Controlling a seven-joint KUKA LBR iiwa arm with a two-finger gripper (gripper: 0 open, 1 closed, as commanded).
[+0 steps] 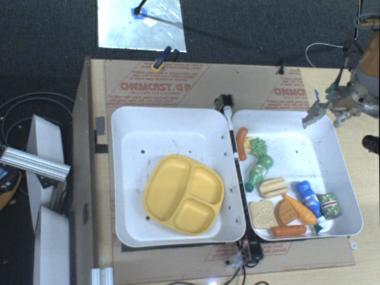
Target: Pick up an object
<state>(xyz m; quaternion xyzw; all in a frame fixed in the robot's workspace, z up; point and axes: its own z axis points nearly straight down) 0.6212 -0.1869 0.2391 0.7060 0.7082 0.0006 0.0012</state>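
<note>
The right bin (341, 159) holds several toy foods. An orange sausage (241, 142) lies by its left wall, with broccoli (257, 146) and a green bottle (259, 171) beside it. Nearer the front are a bread roll (272, 187), a toast slice (260, 214), a brown cookie (284, 214), a carrot (300, 210), a blue bottle (307, 195) and a green can (330, 206). My gripper (327, 117) hangs over the bin's far right corner, open, with nothing between its fingers, well apart from the foods.
The left bin (136, 129) holds a yellow divided plate (184, 193). A black clip (225, 103) sits on the ridge between the bins. Cardboard (178, 82) lies under both bins. Cables and metal parts (35, 159) crowd the far left.
</note>
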